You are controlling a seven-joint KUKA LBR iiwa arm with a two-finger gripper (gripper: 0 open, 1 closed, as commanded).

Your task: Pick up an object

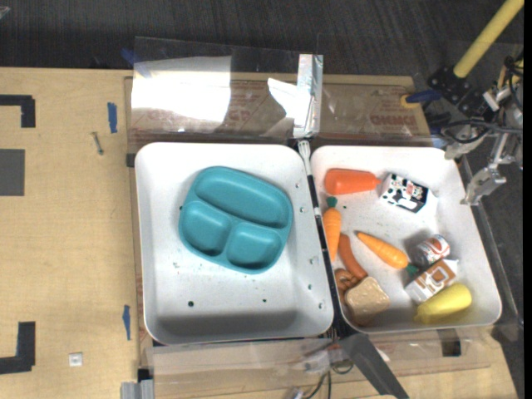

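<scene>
The right bin [478, 248] holds several toy foods. An orange pepper-like piece [351, 181] lies at its back left, next to a black-and-white box [405, 193]. A carrot with a green top [332, 229] runs along the left wall, and a second carrot [382, 249] lies in the middle. A reddish sausage [353, 262] and a slice of bread [367, 297] sit at the front left. At the front right are a small can [433, 247], a red-and-white carton [432, 279] and a yellow fruit [444, 302].
A teal divided plate [237, 219] lies in the left bin [166, 298]. Clear plastic sheeting [224, 98] stands behind both bins. A yellow pole [492, 25] with cables and metal fittings [490, 152] sits at the far right. Wooden bench top [62, 223] stretches to the left.
</scene>
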